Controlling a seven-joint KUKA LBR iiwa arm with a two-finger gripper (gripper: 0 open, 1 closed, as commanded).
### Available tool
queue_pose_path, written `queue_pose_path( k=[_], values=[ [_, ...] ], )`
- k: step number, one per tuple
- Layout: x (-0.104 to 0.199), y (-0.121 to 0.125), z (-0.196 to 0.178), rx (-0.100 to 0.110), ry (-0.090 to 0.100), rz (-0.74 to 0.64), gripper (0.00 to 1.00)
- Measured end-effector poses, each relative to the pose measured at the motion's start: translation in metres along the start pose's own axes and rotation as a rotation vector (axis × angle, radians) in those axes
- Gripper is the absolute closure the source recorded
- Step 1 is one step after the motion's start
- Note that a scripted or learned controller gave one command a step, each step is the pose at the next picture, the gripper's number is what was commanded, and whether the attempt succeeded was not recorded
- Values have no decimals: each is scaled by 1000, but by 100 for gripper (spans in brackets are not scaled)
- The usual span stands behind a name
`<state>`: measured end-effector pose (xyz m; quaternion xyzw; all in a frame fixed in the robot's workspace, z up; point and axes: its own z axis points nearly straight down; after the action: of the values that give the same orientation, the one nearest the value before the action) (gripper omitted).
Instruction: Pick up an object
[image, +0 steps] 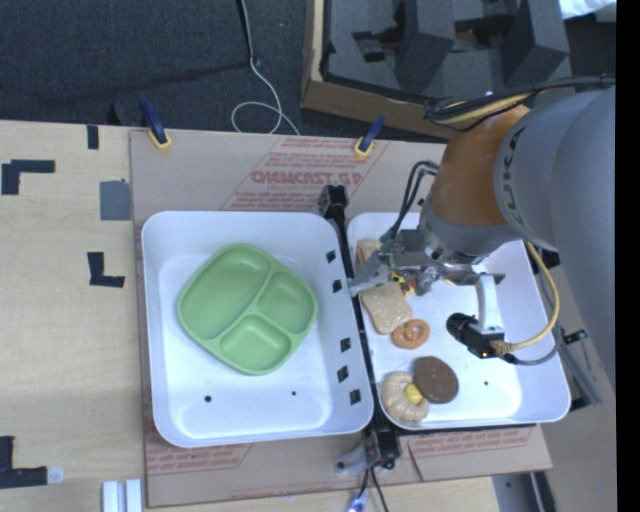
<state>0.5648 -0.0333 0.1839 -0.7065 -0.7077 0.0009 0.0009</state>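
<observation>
Toast slice (385, 305) lies just below the end effector (400, 268).

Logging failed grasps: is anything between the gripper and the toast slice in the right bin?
Nothing visible. The gripper sits over the upper end of the toast slice, with the orange ring just beside the slice's lower right, close enough to get bumped.

Green plate (247, 307) with three parts inside left white bin (165, 400). Two blue clips (152, 122) on brown cardboard (290, 175), upper middle.
</observation>
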Motion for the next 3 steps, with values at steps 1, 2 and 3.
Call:
queue_pose_path(
  k=[1,2,3],
  values=[
    [0,0,0,0,0,0,0],
    [-20,-83,-6,6,0,5,0],
    [-89,-14,98,-6,1,6,0]
  ],
)
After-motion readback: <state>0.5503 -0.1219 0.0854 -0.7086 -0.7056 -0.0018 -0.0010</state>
